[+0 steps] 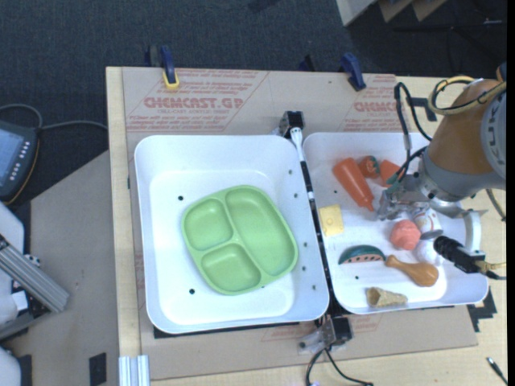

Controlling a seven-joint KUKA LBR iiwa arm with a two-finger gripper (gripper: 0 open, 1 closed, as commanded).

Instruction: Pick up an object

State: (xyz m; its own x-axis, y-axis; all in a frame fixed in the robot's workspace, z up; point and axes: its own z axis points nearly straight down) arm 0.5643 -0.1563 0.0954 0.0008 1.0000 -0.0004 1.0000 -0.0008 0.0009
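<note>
- The arm (475,135) reaches in from the right, and its gripper (396,202) hangs low over the right bin (354,292), close above the toy food there.
- How wide the jaws stand cannot be told; nothing is seen between them.
- Candidates in the right bin: an orange carrot (352,179) just left of the gripper, a pink ball (405,234) just below it, a yellow block (331,219), a watermelon slice (360,255), a drumstick (414,268) and a bread piece (386,297).
- The left bin (161,167) holds a green divided plate (238,238), well apart from the gripper.
- Judged step: the approach, with no object yet lifted.
- The next move calls for settling on one item, likely the carrot or ball, centring over it, then closing and lifting straight up.
</note>
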